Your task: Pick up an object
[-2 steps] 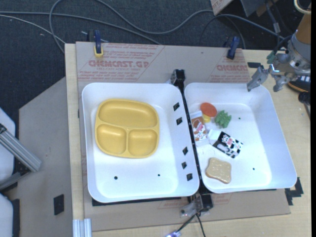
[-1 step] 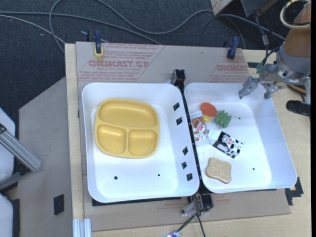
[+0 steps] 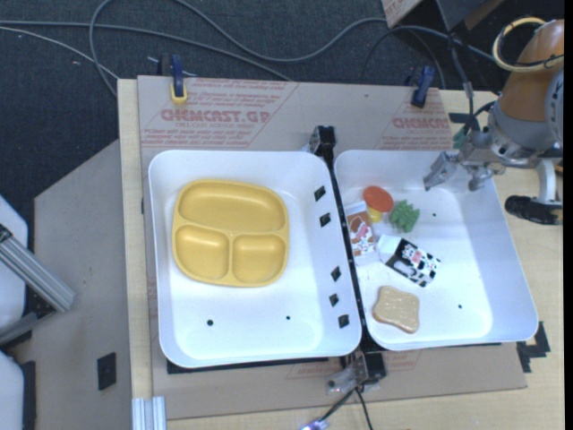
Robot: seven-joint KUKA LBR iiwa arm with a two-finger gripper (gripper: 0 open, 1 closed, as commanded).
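Above the right bin's [image 3: 501, 240] far edge my claw [image 3: 457, 173] hangs part-open, holding nothing. Toy broccoli [image 3: 405, 214] sits nearest, so I judge it easiest

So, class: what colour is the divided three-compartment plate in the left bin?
Yellow: the divided plastic plate, clearest in the overhead camera view.

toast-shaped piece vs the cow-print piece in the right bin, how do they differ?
The toast-shaped piece is plain tan; the cow-print piece is white with black patches. The toast-shaped piece lies nearer the bin's front edge, the cow-print piece nearer its middle, beside the other small items. The toast-shaped piece has rounded, bread-like corners; the cow-print piece looks boxier and sits skewed. Both lie flat in the right bin, untouched.
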